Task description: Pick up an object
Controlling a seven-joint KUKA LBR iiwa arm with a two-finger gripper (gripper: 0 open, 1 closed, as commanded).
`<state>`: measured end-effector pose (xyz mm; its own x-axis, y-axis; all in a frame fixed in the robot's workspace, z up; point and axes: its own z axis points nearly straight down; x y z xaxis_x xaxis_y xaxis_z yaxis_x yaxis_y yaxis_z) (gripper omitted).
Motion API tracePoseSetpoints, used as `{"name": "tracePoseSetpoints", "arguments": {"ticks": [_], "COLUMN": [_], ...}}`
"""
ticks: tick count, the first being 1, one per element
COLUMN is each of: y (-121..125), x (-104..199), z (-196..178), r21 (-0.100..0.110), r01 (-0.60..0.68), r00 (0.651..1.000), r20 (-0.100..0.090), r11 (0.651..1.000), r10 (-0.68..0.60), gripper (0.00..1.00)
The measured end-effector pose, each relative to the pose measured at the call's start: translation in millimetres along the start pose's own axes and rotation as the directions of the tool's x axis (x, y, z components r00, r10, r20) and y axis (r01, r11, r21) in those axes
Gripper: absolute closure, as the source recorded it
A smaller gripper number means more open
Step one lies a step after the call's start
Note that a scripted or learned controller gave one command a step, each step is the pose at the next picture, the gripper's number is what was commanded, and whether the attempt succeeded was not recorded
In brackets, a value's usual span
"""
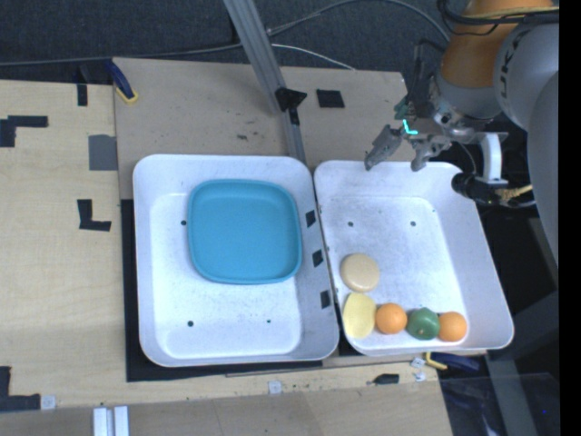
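Camera view: jaws (397,159) spread, nothing between them, over the right bin's (472,252) far rim.
Objects: beige round piece (360,272), yellow piece (359,316), two orange balls (391,319), green piece (422,323), clustered along the near wall.
Handling: probably light, smooth, prone to rolling; grip across the beige piece's widest middle.
Left bin (163,271): blue plate (244,231).

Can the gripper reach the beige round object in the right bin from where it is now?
Probably yes. The gripper is open above the far rim of the right bin, and nothing lies between it and the beige round object.
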<state>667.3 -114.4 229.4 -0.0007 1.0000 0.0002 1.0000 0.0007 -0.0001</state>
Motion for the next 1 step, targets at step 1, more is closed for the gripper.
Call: {"name": "tracePoseSetpoints", "arguments": {"ticks": [1], "y": [0.0], "x": [0.0], "z": [0.1], "r21": [0.000], "r01": [0.000], "r00": [1.000], "r20": [0.000], "r11": [1.000], "r10": [0.000], "gripper": [0.00]}}
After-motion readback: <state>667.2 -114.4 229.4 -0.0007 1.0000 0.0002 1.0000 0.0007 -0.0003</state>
